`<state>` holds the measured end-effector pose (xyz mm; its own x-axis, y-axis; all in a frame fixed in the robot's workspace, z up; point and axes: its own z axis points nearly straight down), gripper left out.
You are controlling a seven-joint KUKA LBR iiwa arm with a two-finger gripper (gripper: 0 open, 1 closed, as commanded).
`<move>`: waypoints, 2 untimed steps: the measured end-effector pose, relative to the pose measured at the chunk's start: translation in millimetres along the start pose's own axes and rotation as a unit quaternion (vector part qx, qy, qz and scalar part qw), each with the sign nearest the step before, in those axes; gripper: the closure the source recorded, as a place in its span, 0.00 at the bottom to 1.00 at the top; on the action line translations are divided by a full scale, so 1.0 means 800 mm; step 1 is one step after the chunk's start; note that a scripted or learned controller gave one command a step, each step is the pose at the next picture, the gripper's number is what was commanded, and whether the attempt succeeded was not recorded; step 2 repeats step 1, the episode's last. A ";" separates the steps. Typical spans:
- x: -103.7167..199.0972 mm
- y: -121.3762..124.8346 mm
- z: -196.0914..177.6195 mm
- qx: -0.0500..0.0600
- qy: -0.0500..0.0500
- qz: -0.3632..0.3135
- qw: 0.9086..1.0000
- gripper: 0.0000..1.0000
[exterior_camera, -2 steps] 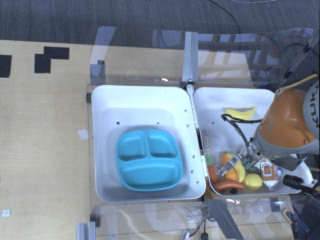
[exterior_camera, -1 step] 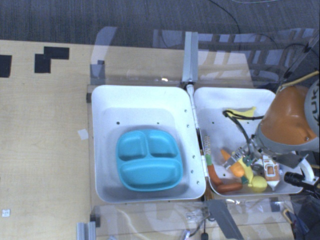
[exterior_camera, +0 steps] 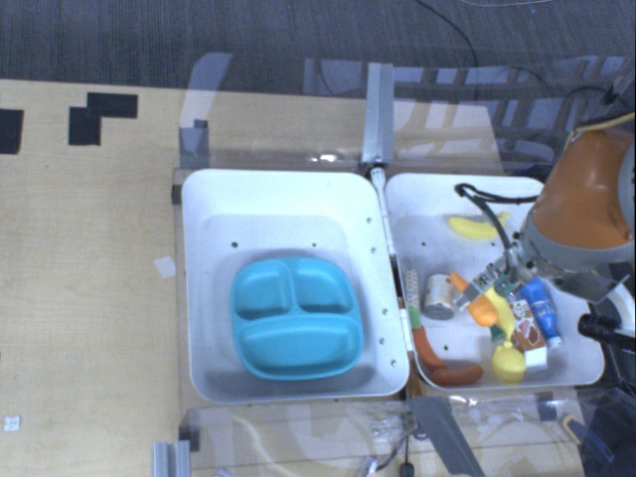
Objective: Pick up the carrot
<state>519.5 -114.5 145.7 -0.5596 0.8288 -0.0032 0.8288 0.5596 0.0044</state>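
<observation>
Pincer [exterior_camera: 490, 284] sits low in the right bin [exterior_camera: 586, 371], mid-bin, amid the clutter. We can't tell if it's wide, narrow or holding anything; too small and cluttered there. The arm [exterior_camera: 586, 202] comes in from the right, its orange band over the bin's far right corner, with a black cable looping off it.

Carrot [exterior_camera: 421, 344] lies against the right bin's left wall, near the front, green top pointing away from the front edge. We see it well apart from the pincer, with the can [exterior_camera: 438, 296] between them. The can sits just beside the carrot's green end.

The sausage [exterior_camera: 455, 374] lies along the front wall, touching or just beside the carrot's tip; we can't tell which. Banana [exterior_camera: 473, 229] is toward the back of the bin. An orange lump [exterior_camera: 484, 312] sits right under the pincer. Blue bottle [exterior_camera: 543, 312] lies to the pincer's right and the lemon [exterior_camera: 509, 363] near the front.

Left bin [exterior_camera: 214, 266] holds a blue three-part tray [exterior_camera: 296, 318], lying flat near the front.
</observation>
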 end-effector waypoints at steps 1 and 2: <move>0.023 0.073 -0.048 0.000 0.000 0.069 0.998 1.00; 0.023 0.073 -0.048 0.000 0.000 0.069 0.998 1.00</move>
